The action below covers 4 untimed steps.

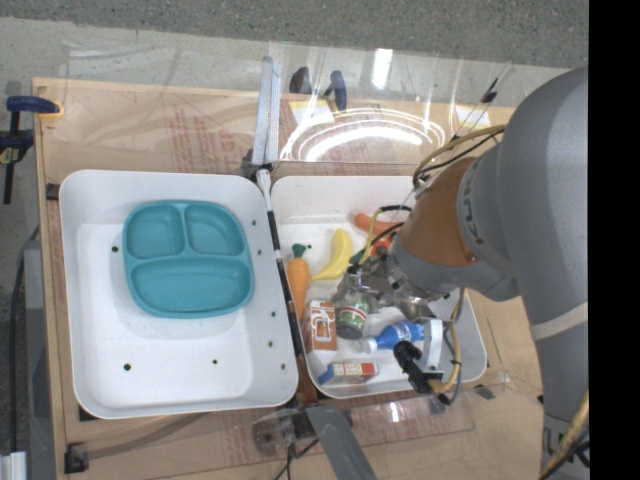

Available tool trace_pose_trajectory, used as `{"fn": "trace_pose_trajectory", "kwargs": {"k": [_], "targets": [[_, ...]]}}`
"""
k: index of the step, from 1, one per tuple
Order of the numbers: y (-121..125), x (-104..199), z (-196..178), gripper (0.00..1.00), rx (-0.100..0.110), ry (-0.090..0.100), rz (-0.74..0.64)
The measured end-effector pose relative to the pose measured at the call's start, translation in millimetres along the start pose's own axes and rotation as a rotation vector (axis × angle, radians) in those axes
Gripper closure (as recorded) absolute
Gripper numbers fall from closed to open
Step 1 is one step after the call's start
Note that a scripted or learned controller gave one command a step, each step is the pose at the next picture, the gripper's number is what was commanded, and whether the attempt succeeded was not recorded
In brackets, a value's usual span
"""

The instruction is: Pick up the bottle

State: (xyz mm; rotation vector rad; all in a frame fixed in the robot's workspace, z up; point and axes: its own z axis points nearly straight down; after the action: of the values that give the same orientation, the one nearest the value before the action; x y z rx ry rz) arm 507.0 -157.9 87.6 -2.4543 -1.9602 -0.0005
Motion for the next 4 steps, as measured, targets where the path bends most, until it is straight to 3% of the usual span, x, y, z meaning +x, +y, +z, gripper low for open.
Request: {"fn": "trace_pose_trajectory", "kwargs": {"k": [1,2,3,4], "targets": [[11.8,-92.0,-97.6,1.0,0.0,-0.001,-0.071],[-50.6,-27.5,-70.4,1.0,0.004,0.0,-0.321],[-50.6,-27.8,-70.5,0.0,0.003,0.0,-0.321],[-30.4,-83.3,0.9,0.0,0.003,0.0,-0.215]]}}
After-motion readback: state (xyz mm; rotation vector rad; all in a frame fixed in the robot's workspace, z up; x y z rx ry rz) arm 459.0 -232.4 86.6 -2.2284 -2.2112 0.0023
